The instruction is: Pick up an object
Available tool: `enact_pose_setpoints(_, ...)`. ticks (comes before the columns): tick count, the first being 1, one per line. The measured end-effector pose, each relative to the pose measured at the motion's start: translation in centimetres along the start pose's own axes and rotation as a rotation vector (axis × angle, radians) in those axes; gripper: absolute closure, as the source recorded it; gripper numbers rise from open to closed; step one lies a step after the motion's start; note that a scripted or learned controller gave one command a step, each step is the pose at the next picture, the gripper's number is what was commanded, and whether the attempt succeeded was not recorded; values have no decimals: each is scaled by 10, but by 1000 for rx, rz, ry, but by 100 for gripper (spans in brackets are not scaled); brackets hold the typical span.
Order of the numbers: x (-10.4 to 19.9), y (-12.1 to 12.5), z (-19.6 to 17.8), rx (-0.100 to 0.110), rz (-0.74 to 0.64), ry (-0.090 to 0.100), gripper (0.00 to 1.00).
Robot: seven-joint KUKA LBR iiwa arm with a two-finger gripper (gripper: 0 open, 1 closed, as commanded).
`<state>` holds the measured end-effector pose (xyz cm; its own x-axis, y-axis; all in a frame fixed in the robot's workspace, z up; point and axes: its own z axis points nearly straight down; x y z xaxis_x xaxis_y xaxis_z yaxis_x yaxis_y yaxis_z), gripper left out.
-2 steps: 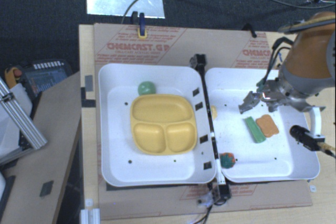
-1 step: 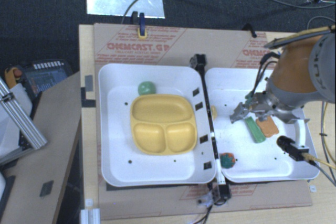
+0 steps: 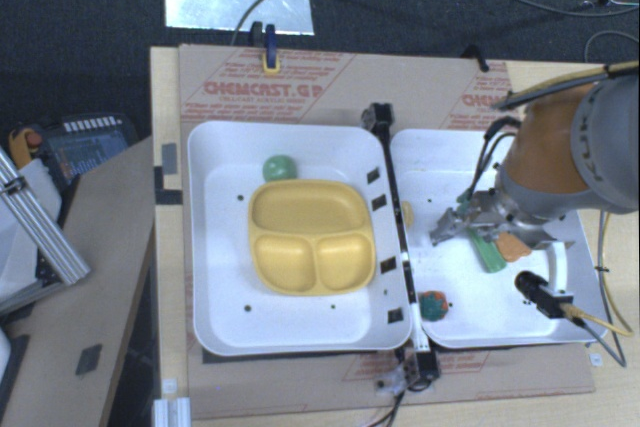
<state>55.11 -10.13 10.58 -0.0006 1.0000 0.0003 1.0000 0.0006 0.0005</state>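
Nearest me, a teal-and-orange toy lies below-left of my tool. My arm reaches down into the right bin, over a green piece; its grip I cannot tell.

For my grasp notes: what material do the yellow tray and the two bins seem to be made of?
Yellow tray: probably moulded plastic, smooth and matte, with rounded compartment walls. Left bin and right bin: likely thin white plastic, slightly glossy, with rounded rims; the view cannot confirm it.
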Motion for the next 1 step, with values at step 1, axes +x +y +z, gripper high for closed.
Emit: enact_pose_setpoints(1,0,0,-11,-1,0,-1,100)
